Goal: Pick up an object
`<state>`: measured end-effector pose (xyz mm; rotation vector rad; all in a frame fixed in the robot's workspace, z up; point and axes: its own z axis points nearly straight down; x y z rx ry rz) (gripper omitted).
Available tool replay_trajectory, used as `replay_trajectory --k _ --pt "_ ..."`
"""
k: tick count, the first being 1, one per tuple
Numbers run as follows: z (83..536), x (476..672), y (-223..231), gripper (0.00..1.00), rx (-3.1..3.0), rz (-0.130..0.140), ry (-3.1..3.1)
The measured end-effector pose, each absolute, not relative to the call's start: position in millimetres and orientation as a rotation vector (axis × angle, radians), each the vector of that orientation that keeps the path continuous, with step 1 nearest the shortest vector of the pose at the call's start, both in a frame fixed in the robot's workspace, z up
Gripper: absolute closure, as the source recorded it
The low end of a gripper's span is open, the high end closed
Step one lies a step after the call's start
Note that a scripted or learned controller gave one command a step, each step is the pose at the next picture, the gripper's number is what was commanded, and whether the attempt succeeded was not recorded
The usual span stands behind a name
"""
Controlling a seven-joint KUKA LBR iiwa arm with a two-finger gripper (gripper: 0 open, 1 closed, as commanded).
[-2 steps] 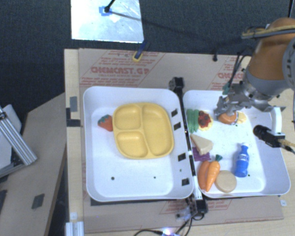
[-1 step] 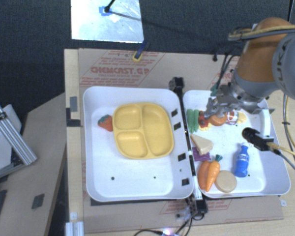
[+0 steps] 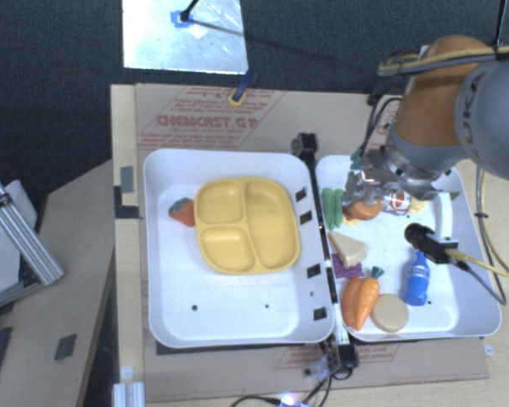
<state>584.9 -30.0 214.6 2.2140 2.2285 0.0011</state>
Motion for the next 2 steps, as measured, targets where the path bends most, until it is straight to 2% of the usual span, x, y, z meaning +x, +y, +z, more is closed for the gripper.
replay_trajectory --k 1,2 --pt "223.5 591.2 -25.0 1.0 2.213 0.003 2.228" --pt "214.2 581.5 -32.3 1.0 2.221 -0.001 2.222"
